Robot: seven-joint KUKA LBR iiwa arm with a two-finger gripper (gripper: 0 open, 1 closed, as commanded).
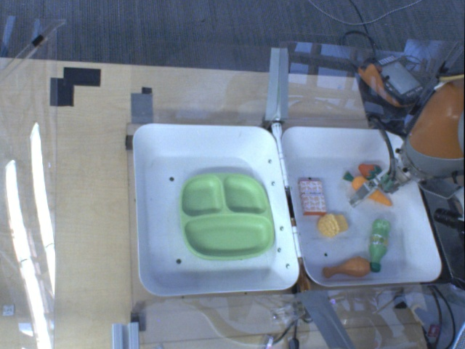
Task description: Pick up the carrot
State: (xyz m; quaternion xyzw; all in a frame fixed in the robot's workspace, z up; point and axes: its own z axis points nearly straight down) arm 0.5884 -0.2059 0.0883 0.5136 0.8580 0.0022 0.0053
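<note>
Carrot pickup at risk in the crowded corner

Carrot [380, 197] lay in the right bin [414, 267], near its far right side, touching the gripper [369, 193]. Whether the pincer was released or clenched could not be told. 2 small orange-and-green pieces [365, 173] sat just beside it, so a closing grasp could have caught the wrong item or nudged the carrot away. The green bottle [378, 240] stood near, the green plate [225, 215] well apart.

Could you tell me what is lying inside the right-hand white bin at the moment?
Right bin: pink box, corn, green bottle, drumstick, and the carrot by the hand. The hand covers part of the orange pieces beneath it.
</note>
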